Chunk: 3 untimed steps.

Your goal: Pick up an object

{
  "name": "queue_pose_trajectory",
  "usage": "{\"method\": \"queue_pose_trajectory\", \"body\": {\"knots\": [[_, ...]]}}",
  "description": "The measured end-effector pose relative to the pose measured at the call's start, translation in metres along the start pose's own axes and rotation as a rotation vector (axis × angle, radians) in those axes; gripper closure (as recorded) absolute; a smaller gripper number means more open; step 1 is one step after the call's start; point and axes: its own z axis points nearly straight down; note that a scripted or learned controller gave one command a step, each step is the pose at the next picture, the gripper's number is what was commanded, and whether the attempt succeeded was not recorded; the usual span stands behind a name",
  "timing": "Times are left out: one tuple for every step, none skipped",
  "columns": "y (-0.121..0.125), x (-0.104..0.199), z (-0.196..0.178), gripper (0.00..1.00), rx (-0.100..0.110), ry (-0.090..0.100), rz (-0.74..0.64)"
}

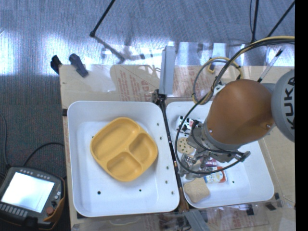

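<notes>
- Two white bins: the left bin (82, 129) bears a yellow tray (124, 148) with three compartments.
- The arm (240, 112), lettered "KUK" on its grey casing, reaches down into the right bin (260, 177).
- The gripper (195, 160) hangs low among small items; its opening cannot be told.
- A tan sponge (197, 190) lies just below it, beside a printed packet (215, 178), writing illegible.

Lit teach pendant (30, 192) on floor, black clamps (77, 64) at bench corner
</notes>
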Motion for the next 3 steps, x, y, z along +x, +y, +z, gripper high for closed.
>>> {"method": "queue_pose_trajectory", "body": {"knots": [[-0.032, 0.03, 0.0, 1.0, -0.002, -0.001, -0.403], [-0.043, 0.094, -0.005, 1.0, -0.004, 0.0, -0.548], [0.018, 0.0, -0.007, 1.0, -0.004, -0.003, -0.682]]}}
